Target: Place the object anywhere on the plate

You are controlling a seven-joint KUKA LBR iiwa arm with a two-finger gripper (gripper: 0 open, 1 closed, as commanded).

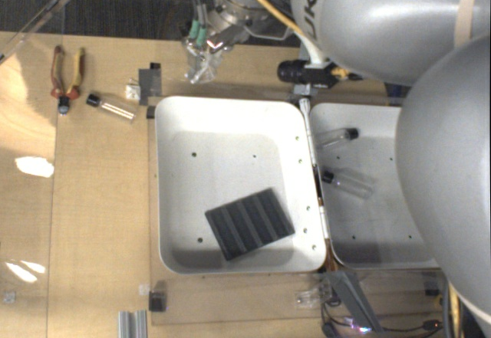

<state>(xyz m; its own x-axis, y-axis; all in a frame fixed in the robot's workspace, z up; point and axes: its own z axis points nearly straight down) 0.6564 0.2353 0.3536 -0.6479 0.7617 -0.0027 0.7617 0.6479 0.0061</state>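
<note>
A dark grey ridged plate (249,223) lies tilted on the floor of the left bin (230,103), toward its front. Two clear tubes with black caps lie in the right bin (376,261): one (337,135) near its back left corner, the other (347,182) a little nearer the front. My gripper (201,67) hangs over the bare bench just behind the back rim of the left bin, well away from the plate and the tubes. It is small and partly see-through against the wood, and I make out nothing held in it.
Red-handled pliers (67,74) and another capped tube (110,106) lie on the bench at the left. A small black bracket (151,82) stands by the left bin's back left corner. The grey arm (383,14) covers the upper right and part of the right bin.
</note>
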